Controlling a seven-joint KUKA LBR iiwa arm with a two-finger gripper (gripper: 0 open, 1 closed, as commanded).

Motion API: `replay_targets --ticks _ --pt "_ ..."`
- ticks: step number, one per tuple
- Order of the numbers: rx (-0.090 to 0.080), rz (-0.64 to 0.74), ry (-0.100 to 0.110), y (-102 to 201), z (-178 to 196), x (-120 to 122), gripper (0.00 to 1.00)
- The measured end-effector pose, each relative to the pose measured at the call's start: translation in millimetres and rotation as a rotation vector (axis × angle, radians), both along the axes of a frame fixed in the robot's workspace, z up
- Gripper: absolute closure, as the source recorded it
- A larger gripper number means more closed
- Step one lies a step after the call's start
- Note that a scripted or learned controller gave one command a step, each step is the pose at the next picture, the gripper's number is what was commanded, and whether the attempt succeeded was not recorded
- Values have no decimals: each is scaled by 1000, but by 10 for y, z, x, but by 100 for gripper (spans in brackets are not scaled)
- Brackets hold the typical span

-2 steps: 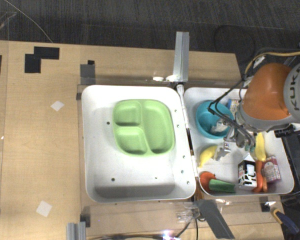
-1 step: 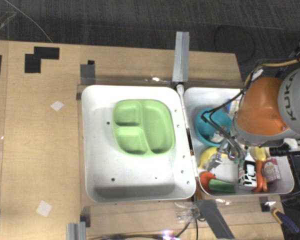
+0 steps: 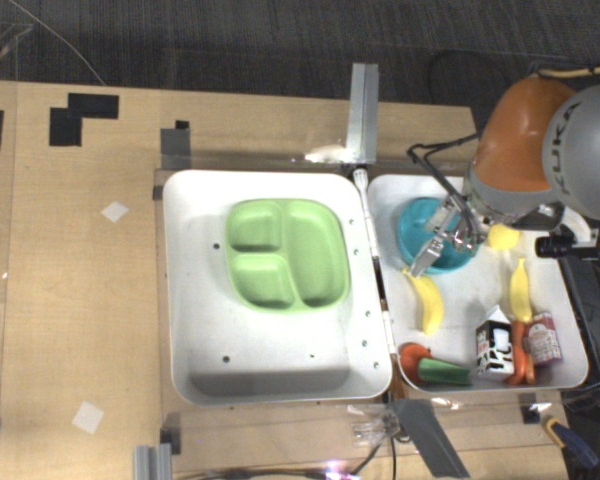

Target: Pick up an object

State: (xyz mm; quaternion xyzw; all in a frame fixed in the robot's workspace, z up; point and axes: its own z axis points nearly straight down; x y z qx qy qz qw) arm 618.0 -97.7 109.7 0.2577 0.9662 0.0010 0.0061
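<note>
I'm over the right white bin (image 3: pixel 578 360), my fingers (image 3: pixel 432 252) poised at the near rim of the round teal bowl (image 3: pixel 420 223); whether they're apart or together, I cannot tell. Just below lies a curved yellow banana (image 3: pixel 427 303). Toward the bin's front sits a black-and-white carton (image 3: pixel 495 346), its print too small to read. The left white bin (image 3: pixel 195 298) carries a green three-compartment tray (image 3: pixel 285 253).
</note>
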Motion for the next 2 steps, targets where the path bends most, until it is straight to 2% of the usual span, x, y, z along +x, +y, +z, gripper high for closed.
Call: replay_targets --ticks 1,2 --pt "1 -123 -8 40 -183 -428 0" --pt "-1 -116 -24 39 -36 -381 100"
